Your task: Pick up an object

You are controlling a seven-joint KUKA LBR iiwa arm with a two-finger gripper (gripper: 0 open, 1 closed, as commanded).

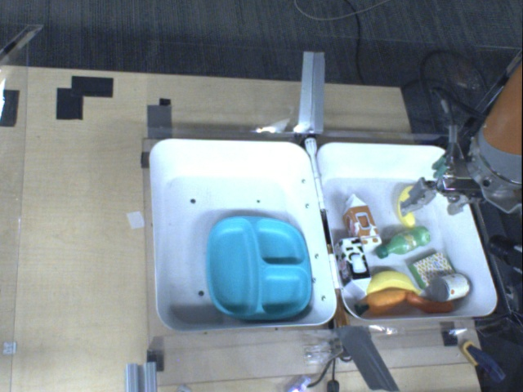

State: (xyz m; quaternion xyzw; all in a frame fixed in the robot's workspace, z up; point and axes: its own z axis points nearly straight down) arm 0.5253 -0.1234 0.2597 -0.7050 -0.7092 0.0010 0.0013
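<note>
Over the right bin [482, 243], claw [437, 196] spread and empty beside a yellow toy [406, 200]; crowded toys could deflect a grab.

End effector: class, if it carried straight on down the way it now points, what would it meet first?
Probably the yellow object just under the end effector in the right bin, though depth is unclear from this slanted view.

You look down on a pale wood-grain bench [73, 219] with black square markers [82, 95] near its far left edge. Beyond it lies dark grey carpet [180, 15], where a thin cable [359, 6] loops.
</note>
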